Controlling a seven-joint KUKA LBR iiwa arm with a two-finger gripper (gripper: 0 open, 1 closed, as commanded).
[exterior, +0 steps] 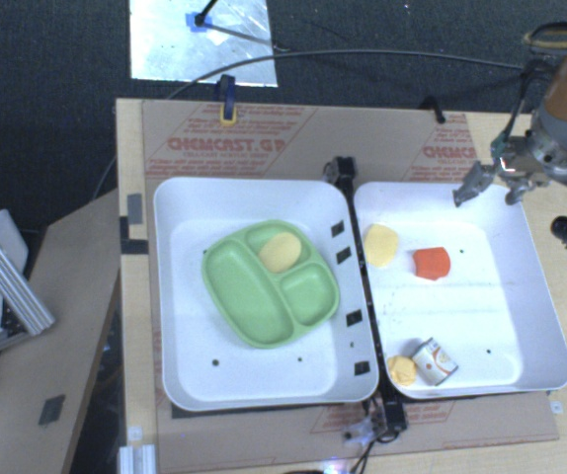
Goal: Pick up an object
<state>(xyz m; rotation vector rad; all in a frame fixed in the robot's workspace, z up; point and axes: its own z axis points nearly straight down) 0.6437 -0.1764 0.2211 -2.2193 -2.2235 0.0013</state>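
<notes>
Hanging over the far edge of the right bin (pixel 535 294), the gripper (pixel 489 188) has its jaws spread and holding nothing. Below it in that bin lie a pale yellow lump (pixel 381 244), an orange-red block (pixel 432 263), and near the front a small can (pixel 434 360) touching a little yellow piece (pixel 401 368). The left bin (pixel 180 265) holds a green divided tray (pixel 254 299) with a yellow object (pixel 282 253) in one compartment.

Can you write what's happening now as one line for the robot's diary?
pincer: open, above right bin far edge, holding nothing | red block: in right bin, untouched | green tray: left bin
</notes>
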